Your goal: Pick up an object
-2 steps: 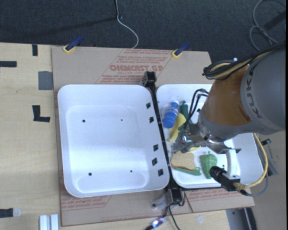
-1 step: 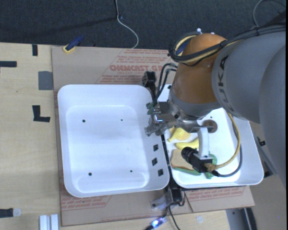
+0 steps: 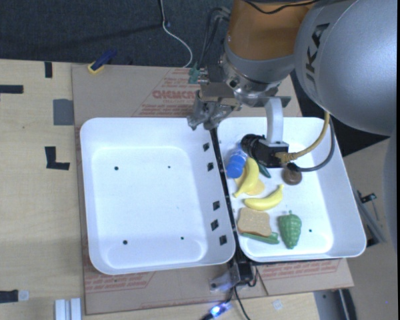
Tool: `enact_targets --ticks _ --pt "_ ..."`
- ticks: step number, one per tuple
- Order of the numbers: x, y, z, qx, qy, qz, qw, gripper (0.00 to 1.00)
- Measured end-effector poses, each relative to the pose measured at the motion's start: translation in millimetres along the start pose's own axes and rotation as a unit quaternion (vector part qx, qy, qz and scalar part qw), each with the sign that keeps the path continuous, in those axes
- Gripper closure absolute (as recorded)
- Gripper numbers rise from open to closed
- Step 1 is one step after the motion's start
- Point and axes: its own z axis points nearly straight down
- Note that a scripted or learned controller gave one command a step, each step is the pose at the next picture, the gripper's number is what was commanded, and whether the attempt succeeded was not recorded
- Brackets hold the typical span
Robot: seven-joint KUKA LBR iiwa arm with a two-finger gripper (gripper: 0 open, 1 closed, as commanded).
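Camera view: my pincer is hovering over the bins' far dividing edge; I cannot tell its state. The two bananas, sandwich and green fruit are lying below-right of it, well apart, in the right bin.

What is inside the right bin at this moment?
In the right bin: two bananas, a blue object, a sandwich, a green fruit and a small brown piece. The arm hides the far end.
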Motion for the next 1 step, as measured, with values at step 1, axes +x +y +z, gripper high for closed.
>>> enact_targets --ticks 1 --pt "39.2 -31.7 33.7 0.011 -0.002 0.002 0.9999 1.0"
